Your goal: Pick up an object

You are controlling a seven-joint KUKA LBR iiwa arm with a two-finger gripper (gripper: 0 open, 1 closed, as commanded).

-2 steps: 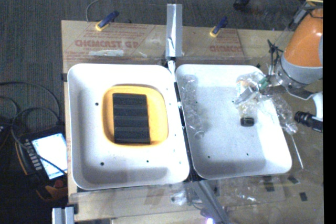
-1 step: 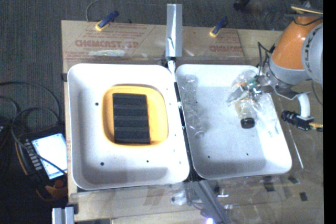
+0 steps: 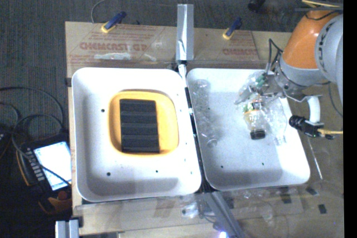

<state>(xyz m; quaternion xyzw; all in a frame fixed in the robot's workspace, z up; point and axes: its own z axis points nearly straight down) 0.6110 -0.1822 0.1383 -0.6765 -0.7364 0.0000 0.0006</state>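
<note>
Look to the right-hand shallow white bin (image 3: 223, 173): your grey arm with the orange band (image 3: 309, 47) reaches in from the right, and its two-finger gripper (image 3: 255, 102) sits low over the upper middle of that bin. The gripper is wrapped in crinkled clear plastic, so you cannot tell how it is set or whether anything sits in it.

Just below the gripper, on the bin floor, you see a small dark object with a pale top (image 3: 257, 132); it lies near the middle of the right bin, close under the tool but whether they touch is not clear. Along that bin's left side lies a clear plastic bottle (image 3: 203, 111), stretched lengthwise beside the wall and well apart from the gripper.

In the left white bin (image 3: 89, 175) rests a yellow rounded tray holding a black ribbed block (image 3: 139, 125), centred in the bin.

Behind the bins, two blue-handled clamps (image 3: 113, 21) pin a brown cardboard sheet (image 3: 122, 47) to the bench.
</note>
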